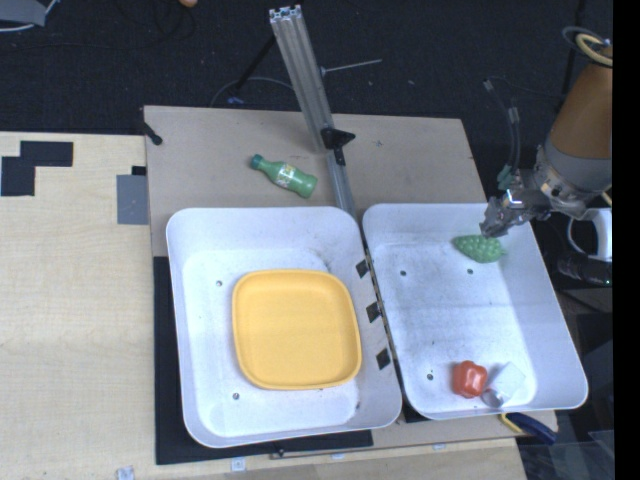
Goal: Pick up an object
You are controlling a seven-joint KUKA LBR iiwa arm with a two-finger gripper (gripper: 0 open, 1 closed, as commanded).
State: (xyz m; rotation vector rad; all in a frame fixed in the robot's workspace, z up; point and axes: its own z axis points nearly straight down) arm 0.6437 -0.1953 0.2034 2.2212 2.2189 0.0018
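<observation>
Green bumpy toy (479, 247) sits near the top edge of the right bin (545, 288), upper right of the frame, and the gripper (497, 220) is right above it, nearly touching. Can't tell whether the fingers are spread or pressed together, it's too small and dark there. Nothing looks lifted yet, so I'd say the pick is at the approach stage; the grab and lift are left. Other candidates: a red object (469, 378) and something pale (503, 383) at the bin's lower right, a yellow plate (296, 328) in the left bin (195, 268), and a green bottle (284, 175) lying on the table (420, 158) above.
</observation>
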